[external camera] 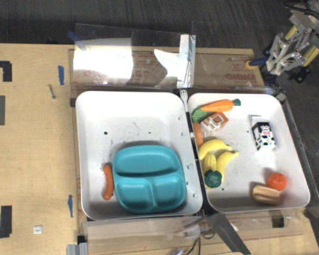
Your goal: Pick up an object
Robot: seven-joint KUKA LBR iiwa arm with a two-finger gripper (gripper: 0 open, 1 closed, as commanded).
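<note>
Teal plastic divided tray point(149, 182) lying in the left white bin point(95, 116), with a slim orange toy sausage point(107, 182) just beside its left edge. Over in the right white bin point(295, 158): orange toy carrot point(219, 106), yellow toy bananas point(215, 153), black-and-white carton point(263, 135), round orange fruit point(277, 181), tan bread roll point(266, 194). Metal two-finger gripper point(293, 49) up beyond the right bin's far corner, well apart from every object; released or clenched, impossible to tell.

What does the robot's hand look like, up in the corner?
The gripper is a small bundle of pale grey metal pieces with yellow parts and a bit of blue on one side. Dark cables loop above it. It is too small and blurry to make out any markings.
</note>
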